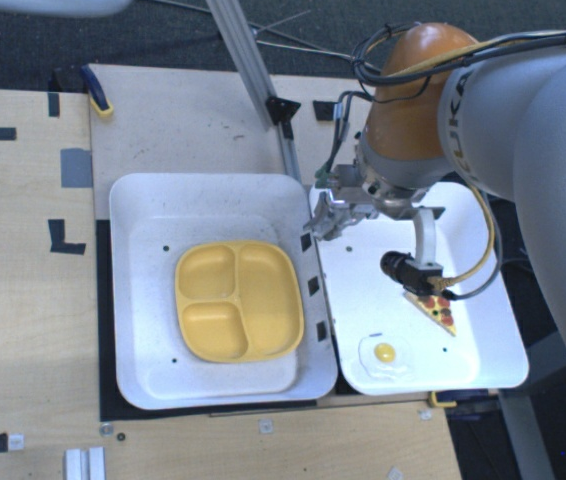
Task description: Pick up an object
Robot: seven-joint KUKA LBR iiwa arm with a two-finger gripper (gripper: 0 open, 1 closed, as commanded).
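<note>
A flat toy fried egg, white with a yellow yolk [383,354], lies at about six o'clock in the right-hand shallow white bin [361,280], close to its near rim. From the egg, a small wedge-shaped toy pizza slice, yellow with red specks [437,311], sits toward two o'clock, near but apart from it. In the left-hand white bin [143,268], a yellow plastic plate with three compartments [238,300] rests flat around the middle, slightly toward four o'clock.

The two-finger gripper [331,216] hangs at the right bin's eleven o'clock corner, beside the wall the two bins share, well apart from the egg and the slice. Nothing shows in its grasp; whether it is released or clenched cannot be told from this angle.

By my reading, the step in hand is the approach: no object has been taken yet. The next move calls for choosing a target. The egg and the slice lie toward five o'clock from the gripper, and both are thin, so the descent would have to go nearly to the bin floor. The plate, toward eight o'clock, offers a raised rim.
</note>
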